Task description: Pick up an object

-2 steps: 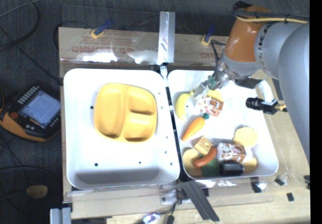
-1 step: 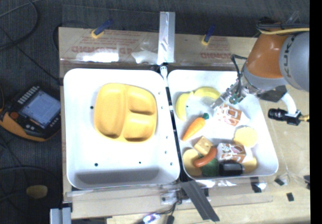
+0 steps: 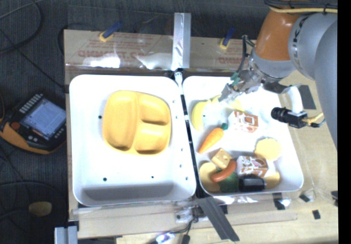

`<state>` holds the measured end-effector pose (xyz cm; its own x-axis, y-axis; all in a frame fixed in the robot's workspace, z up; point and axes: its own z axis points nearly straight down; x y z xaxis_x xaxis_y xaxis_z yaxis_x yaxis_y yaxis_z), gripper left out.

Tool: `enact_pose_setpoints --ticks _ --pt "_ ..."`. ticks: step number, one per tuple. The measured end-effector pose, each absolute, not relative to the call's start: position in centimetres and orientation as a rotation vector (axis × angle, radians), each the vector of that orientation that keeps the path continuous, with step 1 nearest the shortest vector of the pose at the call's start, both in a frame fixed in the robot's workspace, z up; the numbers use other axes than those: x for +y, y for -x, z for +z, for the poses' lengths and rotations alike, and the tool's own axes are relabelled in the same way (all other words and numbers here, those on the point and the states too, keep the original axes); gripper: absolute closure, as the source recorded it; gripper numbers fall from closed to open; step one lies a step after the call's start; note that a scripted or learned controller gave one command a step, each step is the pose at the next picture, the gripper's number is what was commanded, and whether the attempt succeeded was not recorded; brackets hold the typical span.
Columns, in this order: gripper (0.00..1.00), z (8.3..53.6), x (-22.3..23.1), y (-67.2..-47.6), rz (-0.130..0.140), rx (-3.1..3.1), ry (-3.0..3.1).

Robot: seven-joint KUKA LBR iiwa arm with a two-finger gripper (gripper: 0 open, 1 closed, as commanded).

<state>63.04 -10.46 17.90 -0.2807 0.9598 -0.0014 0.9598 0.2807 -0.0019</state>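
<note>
My gripper [image 3: 229,94] hangs over the far part of the right bin [image 3: 293,174], reaching in from the upper right. Just left of it and slightly nearer lies a pale yellow-green round fruit [image 3: 198,113]. A white carton with red print [image 3: 243,121] lies just below the gripper. An orange carrot [image 3: 211,138] lies slantwise near the bin's middle. Nothing shows as held.
The right bin's near end holds a yellow round slice [image 3: 267,148], a tan cube [image 3: 221,158], a red sausage [image 3: 224,173], a brown-and-white box [image 3: 253,165] and a black block [image 3: 251,184]. A yellow divided tray [image 3: 136,121] lies in the left bin [image 3: 88,182].
</note>
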Motion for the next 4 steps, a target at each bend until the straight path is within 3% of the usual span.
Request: enact_pose_setpoints --ticks 1,2,3,4 --pt "1.00 9.1 -14.6 -59.6 -0.006 -2.887 1.268" --pt "1.00 10.7 -10.6 -63.4 0.000 -2.802 1.422" --pt "0.00 10.7 -10.6 -63.4 0.000 -2.802 1.421" --pt "0.00 10.0 -10.6 -66.8 0.015 -2.601 1.737"
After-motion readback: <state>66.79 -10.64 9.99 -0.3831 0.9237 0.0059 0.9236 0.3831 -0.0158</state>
